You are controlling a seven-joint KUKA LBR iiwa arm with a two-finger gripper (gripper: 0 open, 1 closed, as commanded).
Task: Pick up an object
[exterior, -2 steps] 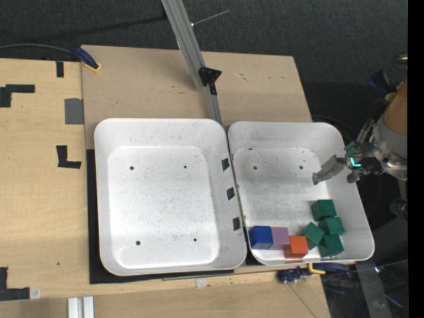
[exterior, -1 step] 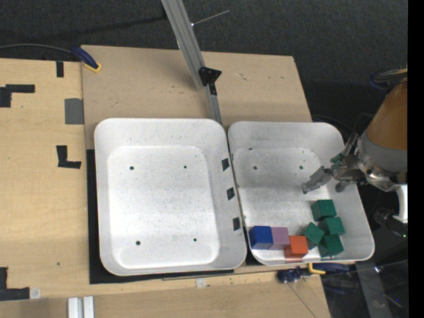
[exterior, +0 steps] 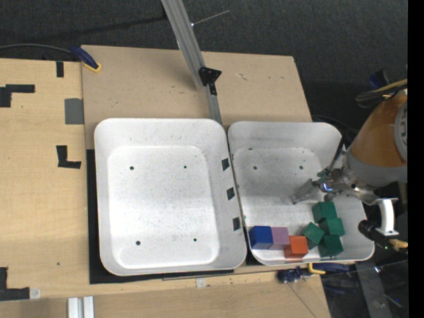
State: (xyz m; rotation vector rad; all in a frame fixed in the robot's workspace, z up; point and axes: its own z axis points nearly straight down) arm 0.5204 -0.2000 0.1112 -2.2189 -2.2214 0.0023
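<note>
Several green blocks (exterior: 326,225) lie just below the fingers (exterior: 310,192); whether they're spread I cannot tell.

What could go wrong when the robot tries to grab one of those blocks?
1. The green blocks sit bunched together near the bin's right wall, so the gripper might bump one aside instead of closing around it.
2. The blue block, purple block and orange block sit side by side along the front rim. The gripper could knock a neighbour or hit the rim.
</note>
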